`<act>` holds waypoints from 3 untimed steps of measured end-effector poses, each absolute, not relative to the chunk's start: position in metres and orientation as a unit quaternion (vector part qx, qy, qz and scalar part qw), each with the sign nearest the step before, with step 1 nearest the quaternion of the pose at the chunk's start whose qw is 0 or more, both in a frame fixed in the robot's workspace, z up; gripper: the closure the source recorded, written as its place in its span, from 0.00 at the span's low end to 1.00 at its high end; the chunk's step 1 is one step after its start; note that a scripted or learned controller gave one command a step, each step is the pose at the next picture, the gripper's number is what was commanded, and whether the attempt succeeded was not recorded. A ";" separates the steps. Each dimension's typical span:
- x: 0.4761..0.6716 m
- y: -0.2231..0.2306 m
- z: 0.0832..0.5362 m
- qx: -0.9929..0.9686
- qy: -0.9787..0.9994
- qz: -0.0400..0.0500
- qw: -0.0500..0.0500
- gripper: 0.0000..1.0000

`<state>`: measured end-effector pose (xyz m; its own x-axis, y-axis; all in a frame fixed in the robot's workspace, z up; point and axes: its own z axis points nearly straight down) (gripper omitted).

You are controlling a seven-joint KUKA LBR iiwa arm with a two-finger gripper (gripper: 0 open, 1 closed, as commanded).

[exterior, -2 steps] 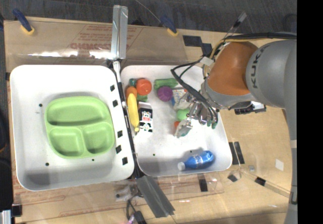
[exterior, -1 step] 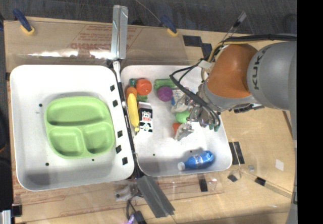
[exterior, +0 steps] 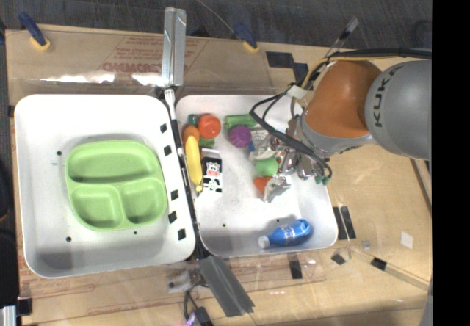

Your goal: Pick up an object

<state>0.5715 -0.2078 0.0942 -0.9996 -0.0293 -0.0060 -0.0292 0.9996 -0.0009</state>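
Observation:
The right bin (exterior: 242,240) holds several small items. A yellow banana (exterior: 192,160) lies along its left wall, with an orange ball (exterior: 209,126) above it and a black-and-white carton (exterior: 211,175) beside it. A purple piece (exterior: 239,136) and a green piece (exterior: 236,122) lie near the back. A blue bottle (exterior: 289,233) rests at the front. My gripper (exterior: 276,185) is low in the bin's right half, right next to a small red-orange piece (exterior: 261,184) and just below a light green piece (exterior: 266,167). Cables and the wrist hide what lies under it.
The left bin (exterior: 44,126) bears a green divided plate (exterior: 114,183). A metal divider (exterior: 175,45) rises between the bins at the back. The grey and orange arm (exterior: 352,108) covers the right bin's back right corner.

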 end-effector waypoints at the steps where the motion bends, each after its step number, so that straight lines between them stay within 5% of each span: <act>1: 0.571 -0.208 0.094 -0.015 1.000 0.000 0.003 0.00; 2: 0.599 -0.209 0.094 -0.078 0.997 -0.001 0.002 0.00; 3: 0.615 -0.110 0.093 -0.053 0.999 0.001 0.000 0.00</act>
<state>0.6147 -0.1103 0.0927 -0.9943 -0.1063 -0.0005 -0.1063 0.9943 0.0017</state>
